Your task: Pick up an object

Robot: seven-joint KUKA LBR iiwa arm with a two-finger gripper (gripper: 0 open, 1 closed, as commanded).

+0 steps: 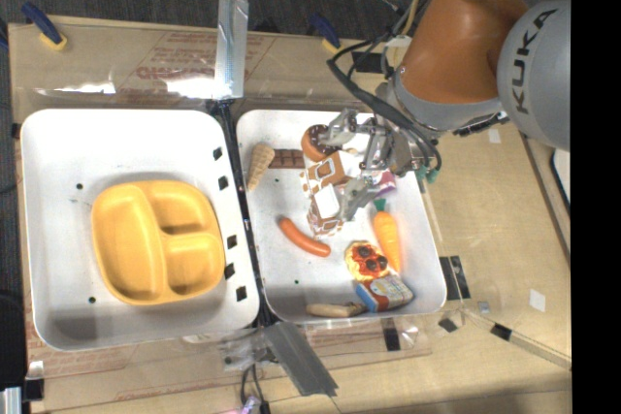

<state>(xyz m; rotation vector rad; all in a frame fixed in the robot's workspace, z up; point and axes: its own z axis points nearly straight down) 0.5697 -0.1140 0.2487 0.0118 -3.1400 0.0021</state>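
Nearest us: bread stick (333, 309) at right bin (254, 208) front. Our fingers (351, 181) low among food toys, over waffle piece (325, 208); opening, grasp unclear. Yellow tray (155, 238) in left bin (49, 208).

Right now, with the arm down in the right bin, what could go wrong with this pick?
1. The tool sits amid crowded toys: it may nudge the carrot or the hot dog instead of gripping cleanly.
2. The boxy item beside it looks tilted and could tip or slip.
3. The loose cables near the wrist might snag.
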